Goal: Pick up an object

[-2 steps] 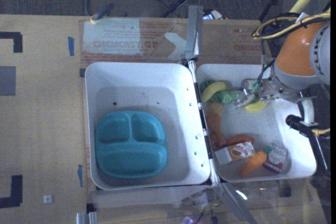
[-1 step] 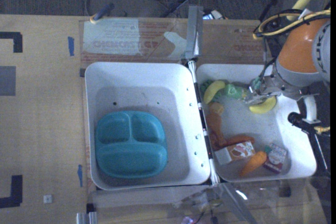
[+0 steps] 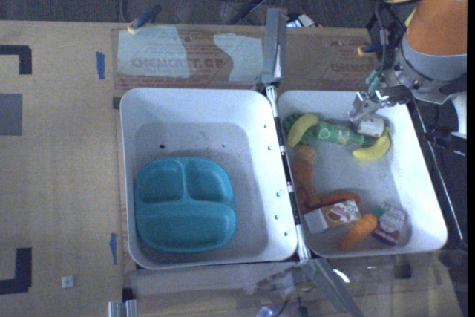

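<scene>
Yellow plastic toy banana (image 3: 373, 149) beneath the gripper (image 3: 365, 108) looks light, stiff and slick, best pinched mid-curve; its grasp I cannot tell.

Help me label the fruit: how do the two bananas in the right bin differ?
The left banana lies at the bin's upper left beside a green packet; the right banana lies just below the gripper. The left one shades greenish at its upper end, while the right one looks plain yellow. Their curves run at different angles. Both are small, curved, and rest on the bin floor.
</scene>
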Action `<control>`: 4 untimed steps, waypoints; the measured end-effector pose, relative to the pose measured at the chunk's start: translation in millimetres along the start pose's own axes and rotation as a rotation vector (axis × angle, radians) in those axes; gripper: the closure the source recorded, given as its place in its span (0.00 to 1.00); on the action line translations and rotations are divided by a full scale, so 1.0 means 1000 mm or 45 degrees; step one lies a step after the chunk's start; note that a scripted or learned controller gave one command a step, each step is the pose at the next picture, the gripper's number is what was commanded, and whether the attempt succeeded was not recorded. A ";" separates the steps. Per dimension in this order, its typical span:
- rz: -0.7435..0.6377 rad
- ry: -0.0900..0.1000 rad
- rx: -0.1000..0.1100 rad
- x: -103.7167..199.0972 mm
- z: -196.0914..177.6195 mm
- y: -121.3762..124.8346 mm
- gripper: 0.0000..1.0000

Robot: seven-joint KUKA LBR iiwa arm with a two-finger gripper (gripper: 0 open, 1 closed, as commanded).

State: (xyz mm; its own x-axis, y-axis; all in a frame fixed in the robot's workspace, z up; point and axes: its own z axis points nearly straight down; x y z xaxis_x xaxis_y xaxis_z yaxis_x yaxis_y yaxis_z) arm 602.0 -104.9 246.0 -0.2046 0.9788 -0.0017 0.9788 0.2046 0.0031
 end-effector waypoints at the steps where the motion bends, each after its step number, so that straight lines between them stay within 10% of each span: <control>1: 0.000 0.000 0.001 0.000 0.000 0.000 0.00; 2: -0.228 0.004 0.005 -0.035 0.149 0.015 0.00; 3: -0.339 0.001 0.001 -0.056 0.160 -0.057 0.00; 4: -0.334 -0.001 -0.006 -0.057 0.148 -0.056 1.00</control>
State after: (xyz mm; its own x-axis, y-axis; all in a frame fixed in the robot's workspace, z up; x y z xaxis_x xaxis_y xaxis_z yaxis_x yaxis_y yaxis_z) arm 559.6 -172.4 97.7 -0.4518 0.8921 -0.0039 0.8921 0.4518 0.0074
